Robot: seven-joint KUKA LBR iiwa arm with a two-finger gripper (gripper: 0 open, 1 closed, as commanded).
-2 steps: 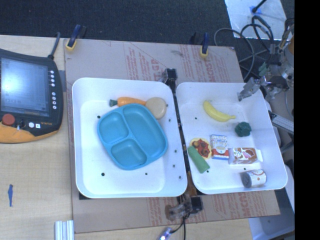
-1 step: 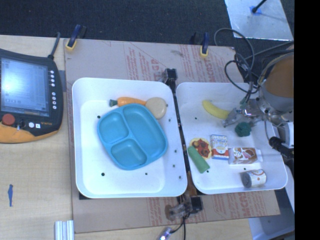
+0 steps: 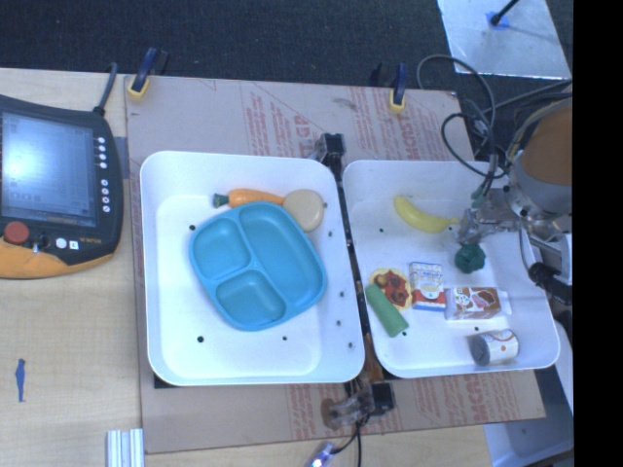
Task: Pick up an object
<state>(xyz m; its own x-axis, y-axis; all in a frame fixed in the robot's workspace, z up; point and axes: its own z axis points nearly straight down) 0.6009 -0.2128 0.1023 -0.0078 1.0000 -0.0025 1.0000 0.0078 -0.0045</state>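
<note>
My gripper (image 3: 479, 226) hangs over the right bin (image 3: 545, 353), near its right side. A small dark green object (image 3: 471, 258) lies in the bin directly below the gripper, at or just under its tip. Whether the two touch is not clear. A yellow banana (image 3: 421, 216) lies just left of the gripper. Lower in the same bin are a pizza-slice toy (image 3: 391, 284), a green cylinder (image 3: 386, 310), a small white carton (image 3: 426, 285), a brown and white box (image 3: 476, 303) and a small can (image 3: 494, 346).
The left bin (image 3: 165, 339) holds a blue divided plate (image 3: 256, 265), an orange carrot (image 3: 251, 198) and a beige round piece (image 3: 304, 208). A teach pendant (image 3: 56, 188) lies on the bench at far left. Cables (image 3: 467, 125) loop above the right bin.
</note>
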